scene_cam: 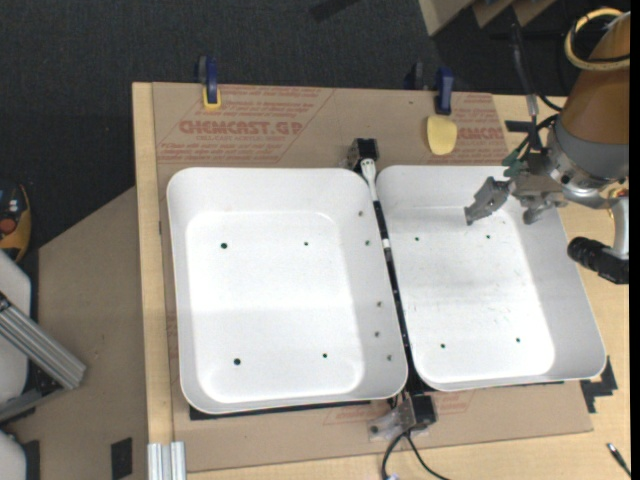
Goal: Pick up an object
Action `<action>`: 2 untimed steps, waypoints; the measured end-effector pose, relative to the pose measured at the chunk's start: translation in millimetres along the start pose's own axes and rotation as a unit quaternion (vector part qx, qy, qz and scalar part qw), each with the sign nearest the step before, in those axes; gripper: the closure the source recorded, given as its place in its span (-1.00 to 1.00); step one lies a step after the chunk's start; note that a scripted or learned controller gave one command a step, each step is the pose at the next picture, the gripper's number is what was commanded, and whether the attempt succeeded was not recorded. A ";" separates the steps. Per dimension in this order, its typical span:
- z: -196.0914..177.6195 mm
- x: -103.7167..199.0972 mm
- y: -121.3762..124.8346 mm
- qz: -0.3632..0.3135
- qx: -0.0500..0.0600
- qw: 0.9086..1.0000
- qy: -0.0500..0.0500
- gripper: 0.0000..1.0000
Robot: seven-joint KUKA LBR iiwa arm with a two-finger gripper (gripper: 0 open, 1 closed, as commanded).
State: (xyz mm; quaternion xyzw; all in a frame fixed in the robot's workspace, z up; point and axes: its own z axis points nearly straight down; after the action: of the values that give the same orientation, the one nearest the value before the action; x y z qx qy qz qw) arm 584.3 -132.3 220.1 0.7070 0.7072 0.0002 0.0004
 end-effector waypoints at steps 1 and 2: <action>-10.8 0.0 0.7 0.000 -0.001 1.000 0.000 1.00; -127.8 36.6 34.7 -0.003 -0.008 1.000 -0.001 1.00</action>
State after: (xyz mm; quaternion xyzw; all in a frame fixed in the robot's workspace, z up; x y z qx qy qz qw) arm 618.9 -95.6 347.9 0.7049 0.7093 0.0053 0.0066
